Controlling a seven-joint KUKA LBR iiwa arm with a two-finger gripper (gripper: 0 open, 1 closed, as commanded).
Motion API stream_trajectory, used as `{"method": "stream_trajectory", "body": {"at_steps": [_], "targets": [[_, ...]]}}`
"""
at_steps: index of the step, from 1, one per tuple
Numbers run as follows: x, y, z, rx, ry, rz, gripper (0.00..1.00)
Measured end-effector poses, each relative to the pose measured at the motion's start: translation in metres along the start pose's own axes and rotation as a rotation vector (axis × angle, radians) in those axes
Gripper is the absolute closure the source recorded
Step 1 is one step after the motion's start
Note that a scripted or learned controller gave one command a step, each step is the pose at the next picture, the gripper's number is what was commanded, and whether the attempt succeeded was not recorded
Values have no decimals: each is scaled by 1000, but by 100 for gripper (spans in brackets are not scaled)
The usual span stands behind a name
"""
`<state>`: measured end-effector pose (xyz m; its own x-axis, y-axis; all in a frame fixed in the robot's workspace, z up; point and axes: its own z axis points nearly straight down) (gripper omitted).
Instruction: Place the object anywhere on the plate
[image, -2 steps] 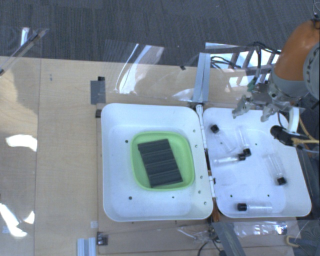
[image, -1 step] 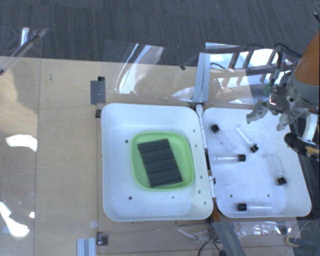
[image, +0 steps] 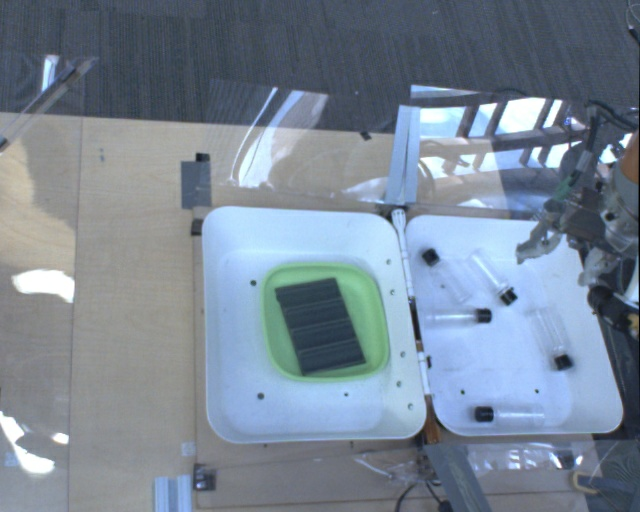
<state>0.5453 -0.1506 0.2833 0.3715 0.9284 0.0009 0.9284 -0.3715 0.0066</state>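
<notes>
A dark grey ribbed block lies flat on the green square plate, which sits in the left white bin. The block rests inside the plate's rim, tilted a little from the bin's sides. My gripper hangs at the far right corner of the right bin, well away from the plate and block. Nothing shows between its tips. The arm's wrist blocks much of the gripper body.
Several clear vials with black caps lie scattered in the right bin, among them one near its middle and one at its right. A metal divider stands behind the seam between the bins.
</notes>
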Motion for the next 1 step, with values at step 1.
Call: {"method": "stream_trajectory", "body": {"at_steps": [1], "targets": [[-34, -37, -23, 0, -1, 136, 0]]}}
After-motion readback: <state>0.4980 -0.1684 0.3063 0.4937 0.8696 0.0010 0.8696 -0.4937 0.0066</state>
